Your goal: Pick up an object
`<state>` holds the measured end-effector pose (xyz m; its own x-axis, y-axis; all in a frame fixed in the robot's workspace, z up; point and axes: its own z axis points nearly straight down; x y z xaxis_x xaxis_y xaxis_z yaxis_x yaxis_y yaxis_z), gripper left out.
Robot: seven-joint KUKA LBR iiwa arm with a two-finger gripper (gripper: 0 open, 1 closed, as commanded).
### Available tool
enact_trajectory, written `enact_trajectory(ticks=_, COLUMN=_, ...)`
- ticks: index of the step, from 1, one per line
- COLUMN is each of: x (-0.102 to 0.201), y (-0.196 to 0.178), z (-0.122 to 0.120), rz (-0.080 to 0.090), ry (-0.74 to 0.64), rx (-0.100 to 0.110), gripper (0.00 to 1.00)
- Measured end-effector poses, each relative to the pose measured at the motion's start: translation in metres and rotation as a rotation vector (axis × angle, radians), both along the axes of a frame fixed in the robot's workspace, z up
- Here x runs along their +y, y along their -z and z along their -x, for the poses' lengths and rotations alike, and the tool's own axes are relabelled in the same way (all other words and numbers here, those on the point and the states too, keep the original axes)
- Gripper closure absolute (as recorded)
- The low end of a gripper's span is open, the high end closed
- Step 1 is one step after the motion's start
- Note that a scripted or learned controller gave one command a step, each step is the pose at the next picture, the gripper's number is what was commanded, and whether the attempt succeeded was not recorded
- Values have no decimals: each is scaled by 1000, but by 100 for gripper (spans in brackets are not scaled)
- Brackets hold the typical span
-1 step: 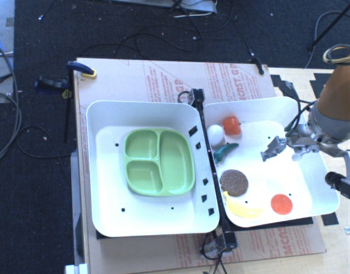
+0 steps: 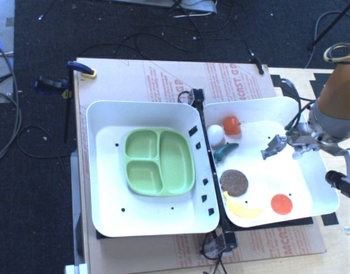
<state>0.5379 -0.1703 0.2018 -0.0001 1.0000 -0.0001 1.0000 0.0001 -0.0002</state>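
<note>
Over the right shallow white bin (image 2: 312,178), the grey arm's two-finger hand (image 2: 273,148), hovering above bare floor with nothing between its fingers; how wide apart, impossible to tell. Along that bin's left side: orange-red rounded toy (image 2: 232,125), white egg-shaped ball (image 2: 215,133) just beside it, teal curved piece (image 2: 224,150), brown round disc (image 2: 234,182), yellow banana (image 2: 242,209). Nearer the front, flat red disc (image 2: 281,204). In the left white bin (image 2: 101,170), pale green three-compartment plastic plate (image 2: 159,161). Beneath both, brown cardboard-topped desk (image 2: 141,79).

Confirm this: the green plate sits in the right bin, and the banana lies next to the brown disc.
Not quite. The camera view shows the green plate in the left bin, not the right. The banana does lie next to the brown disc, in the right bin.
</note>
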Motion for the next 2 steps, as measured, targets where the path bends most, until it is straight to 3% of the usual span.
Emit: enact_trajectory(ticks=2, x=9, y=101, z=5, rz=0, ry=0, rx=-2, gripper=0)
